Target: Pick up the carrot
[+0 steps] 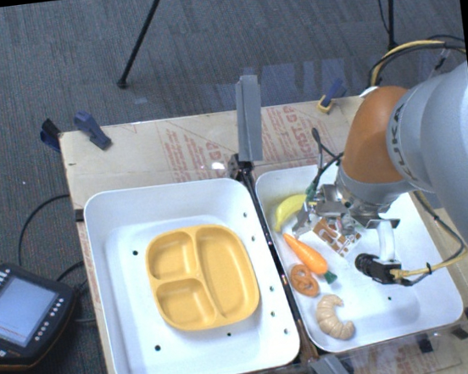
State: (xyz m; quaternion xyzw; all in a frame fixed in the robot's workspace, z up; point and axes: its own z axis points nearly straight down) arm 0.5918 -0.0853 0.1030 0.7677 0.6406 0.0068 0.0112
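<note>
1. Right bin (pixel 421 307) is sitting on the table (pixel 161 153), its left wall touching the left bin (pixel 131 349).
2. Carrot (pixel 306 254) is lying flat in the right bin, close to the left wall, about halfway along it. It is running on a slant, green end pointing toward the bin's near side.
3. Arm (pixel 437 138) is reaching in over the right bin's right side, with its orange band (pixel 372 142) showing above the bin's far part.
4. Jaws are hanging over the right bin's middle, just right of the carrot's far end. Cannot tell whether they are released or clenched, or whether they are touching the carrot.
5. Yellow fruit (pixel 288 209) is lying in the right bin toward its far left corner, just past the carrot.
6. Orange slice (pixel 304 279) is lying by the right bin's left wall, just beside the carrot's near side.
7. Croissant (pixel 335 316) is lying near the right bin's near wall, in its left half.
8. Yellow plate (pixel 201 276), split into three compartments, is lying in the middle of the left bin, well left of the right bin.
9. Blue clamp (pixel 332 90) is gripping the table edge just beyond the right bin's far wall.
10. Pendant (pixel 16 315) is lying on the floor, far left of the right bin.
</note>
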